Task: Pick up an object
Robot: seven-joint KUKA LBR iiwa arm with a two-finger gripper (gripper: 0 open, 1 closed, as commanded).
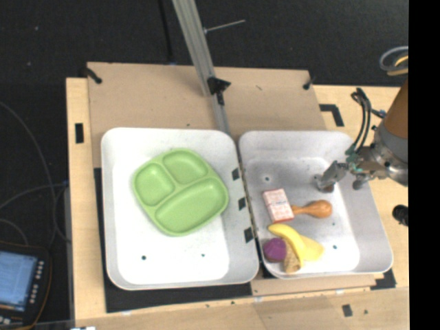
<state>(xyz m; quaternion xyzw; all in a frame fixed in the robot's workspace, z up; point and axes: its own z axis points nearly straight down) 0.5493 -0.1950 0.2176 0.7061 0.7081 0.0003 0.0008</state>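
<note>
So the arm's two-finger gripper (338,177) is hanging over the upper right part of the right-hand shallow white bin (295,146), and honestly I can't tell from this angle what state the claw is in; it's a grey blur. Nothing visibly in it.

The closest candidate looks like the small wooden pestle-shaped thing with a round bulb end (315,210). It sits just below and a bit left of the gripper, near but apart. Its long axis runs roughly left-right across the bin, bulb end to the right, thin handle pointing left and touching or tucked against the little pink-and-white carton (277,204). My guess is the claw needs to drop down and slightly toward the near edge, closing across that axis rather than along it.

Rest of the right bin: a yellow toy banana (300,245) lying diagonally near the front edge, with a purple round fruit-looking toy (274,249) snug against its left side. All four things are crowded into the lower left half of that bin.

Left-hand white bin (124,253) holds just a light green plastic divided plate with three compartments (180,191), sitting tilted, nothing in its sections. That's well apart from the gripper.
</note>
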